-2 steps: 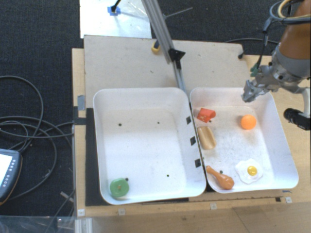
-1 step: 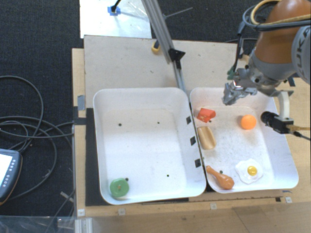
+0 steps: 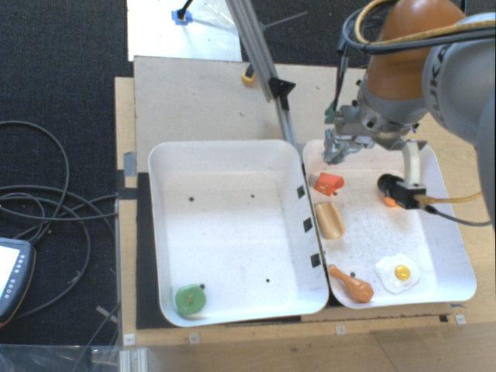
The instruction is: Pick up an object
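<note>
- White bins, left (image 3: 225, 223) and right (image 3: 438, 235), sit side by side on the bench (image 3: 194, 99).
- Hand (image 3: 339, 149) hangs over the right bin's far left corner; whether it is wide or narrow cannot be told.
- Red block (image 3: 328, 182) lies in the right bin, near the hand, by the left wall.
- Tan bun (image 3: 331, 219) lies nearer along the same wall.
- Orange carrot (image 3: 350, 283) lies at the near left corner, with an egg (image 3: 398, 273) near it.
- Green disc (image 3: 190, 299) lies in the left bin's near left corner.
</note>
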`<state>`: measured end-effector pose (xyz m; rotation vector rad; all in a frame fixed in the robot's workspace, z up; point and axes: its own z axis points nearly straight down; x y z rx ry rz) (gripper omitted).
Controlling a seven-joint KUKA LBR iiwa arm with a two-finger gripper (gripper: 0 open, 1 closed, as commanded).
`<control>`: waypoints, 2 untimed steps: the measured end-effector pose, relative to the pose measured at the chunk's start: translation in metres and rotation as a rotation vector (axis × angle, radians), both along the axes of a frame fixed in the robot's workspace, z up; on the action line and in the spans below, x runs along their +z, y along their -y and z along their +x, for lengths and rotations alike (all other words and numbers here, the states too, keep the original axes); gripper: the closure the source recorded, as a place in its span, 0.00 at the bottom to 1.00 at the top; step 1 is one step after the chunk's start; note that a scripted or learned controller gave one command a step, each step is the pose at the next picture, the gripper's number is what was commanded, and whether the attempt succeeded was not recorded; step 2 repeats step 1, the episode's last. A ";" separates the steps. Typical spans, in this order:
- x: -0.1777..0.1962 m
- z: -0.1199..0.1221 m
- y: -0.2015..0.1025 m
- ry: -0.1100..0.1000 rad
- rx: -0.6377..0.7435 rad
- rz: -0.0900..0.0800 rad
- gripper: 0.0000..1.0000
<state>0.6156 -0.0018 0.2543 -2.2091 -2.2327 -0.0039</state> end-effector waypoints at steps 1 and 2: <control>-0.012 -0.001 -0.059 -0.002 0.001 0.000 1.00; -0.012 -0.001 -0.059 -0.002 0.001 0.000 1.00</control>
